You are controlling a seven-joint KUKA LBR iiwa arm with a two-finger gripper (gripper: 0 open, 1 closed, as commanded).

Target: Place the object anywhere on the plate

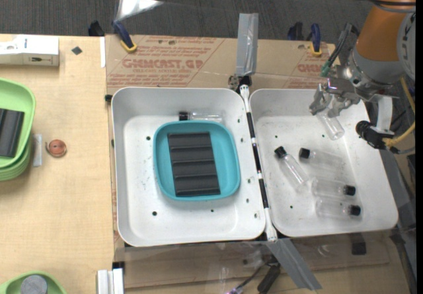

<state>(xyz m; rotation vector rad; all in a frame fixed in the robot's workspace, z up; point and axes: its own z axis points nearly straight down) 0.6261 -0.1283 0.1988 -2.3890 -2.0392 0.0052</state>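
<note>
**Mia:** Where is the thing the robot has to move?

**Ben:** See the gripper (328,109)? A clear little tube (333,127) hangs right under it, tilted. The top end of the tube is up between the fingers, so the gripper is pinching it. The tube is up in the air over the right bin (373,217), near the far wall of that bin.

**Mia:** How is the arm (386,28) standing?

**Ben:** It comes in from the right. The orange band is high up, and the grey wrist bends down and toward the left. The fingers point down into the right bin.

**Mia:** Where is the plate?

**Ben:** The blue plate (228,154) is well to the left of the gripper, in the left bin (132,174). It sits flat in the middle of that bin. A dark ribbed block (193,164) lies on it. One more small tube with a black cap (198,116) lies just behind the plate.

**Mia:** What else is near the gripper?

**Ben:** More clear tubes with black caps lie on the floor of the right bin, in front of the gripper. One tube (289,166) is nearer the middle wall. A loose black cap (304,153) is just beside it. Two more tubes (337,199) lie closer to the front right corner.

**Mia:** And far from the gripper?

**Ben:** Way off to the left, on the wooden bench (66,220), there is a green tray (16,129).
</note>
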